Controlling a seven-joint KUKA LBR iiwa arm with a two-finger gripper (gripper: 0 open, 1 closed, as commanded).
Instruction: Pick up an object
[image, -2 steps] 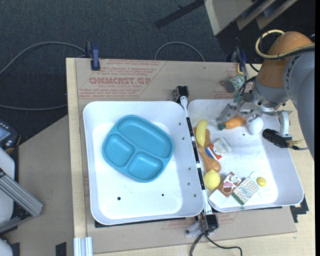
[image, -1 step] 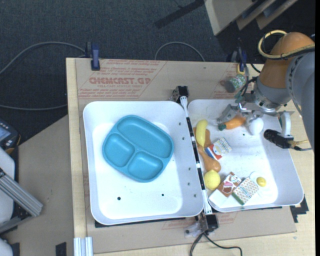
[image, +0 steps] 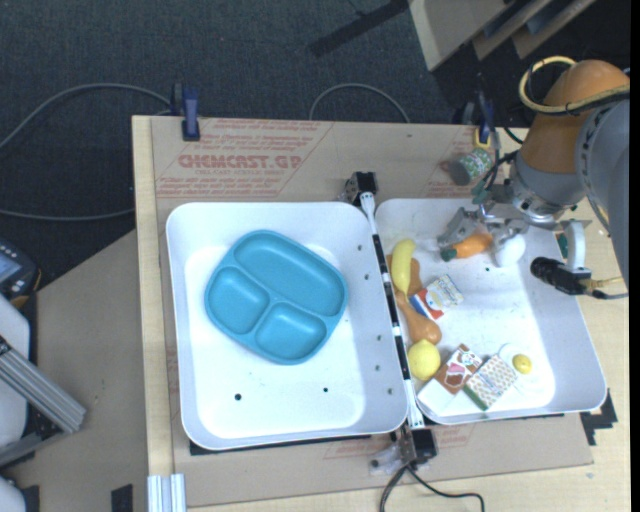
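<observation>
My gripper (image: 476, 232) hangs over the far left part of the right bin (image: 560, 330). A small orange carrot with a green end (image: 468, 243) sits between its fingers, which are shut on it just above the bin floor. In the same bin lie a yellow banana (image: 402, 265), a long orange piece (image: 421, 317), a small red, white and blue packet (image: 441, 294), a lemon (image: 424, 358), a brown box (image: 458, 368), a patterned packet (image: 492, 380) and a small yellow piece (image: 521, 363).
A blue divided plate (image: 275, 295) lies in the left bin (image: 200, 390). The bins meet at a raised rim (image: 385, 300). The arm's orange band (image: 575, 100) rises at the far right. A small greenish thing (image: 478, 161) sits on the bench behind the right bin.
</observation>
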